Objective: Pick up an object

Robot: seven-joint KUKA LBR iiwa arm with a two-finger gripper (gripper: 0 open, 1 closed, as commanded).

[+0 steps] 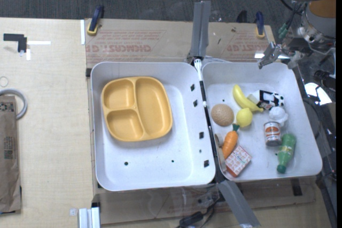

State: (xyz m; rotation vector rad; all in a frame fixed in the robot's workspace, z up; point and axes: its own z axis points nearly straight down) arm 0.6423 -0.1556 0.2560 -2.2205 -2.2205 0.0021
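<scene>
The right bin (307, 131) holds several small items: a banana (240, 96), a lemon (244, 117), a brown round fruit (222, 114), a carrot (230, 141), a red snack box (238, 160), a small can (272, 133), a green bottle (286, 152) and a black-and-white toy (270, 99) beside a white lump (278, 113). My gripper (270, 56) hangs over the far rim of the right bin, above and behind the toy, apart from every item. Nothing is seen in it.
The left bin (107, 168) holds a yellow divided plate (137, 108). A grey divider (201, 34) stands at the back between the bins. Cardboard (139, 42) lies behind them, with blue clamps (96, 17). Cables and arm parts crowd the right edge.
</scene>
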